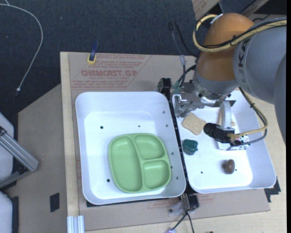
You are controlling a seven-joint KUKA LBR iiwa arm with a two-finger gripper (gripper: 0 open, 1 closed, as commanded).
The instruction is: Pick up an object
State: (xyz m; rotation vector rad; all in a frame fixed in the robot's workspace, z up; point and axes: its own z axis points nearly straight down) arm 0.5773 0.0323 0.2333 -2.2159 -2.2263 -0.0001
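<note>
- The bench top is a pale board (113, 73) printed with red lettering, lying on dark blue carpet (45, 54).
- A small yellow and blue clip (92, 53) sits at the board's far left corner.
- A thin white cable (35, 22) loops over the carpet at upper left, and a grey metal rail (16, 148) crosses the left edge.
- Brown cardboard (204, 7) shows at the top, behind the arm.
- The left bin (82, 118) holds a green divided plate (138, 161), lying flat toward its near side.
- The right bin (259, 159) holds three small things: a tan block (193, 123) near its far left corner, a teal object (190, 145) just nearer along the left wall, and a brown lump (228, 166) well apart toward the near right.
- The gripper (183, 104) hangs over the far left corner of the right bin, by the wall between the bins and just beside the tan block.
- Whether the gripper is apart or together cannot be told, and nothing is seen clamped in it.
</note>
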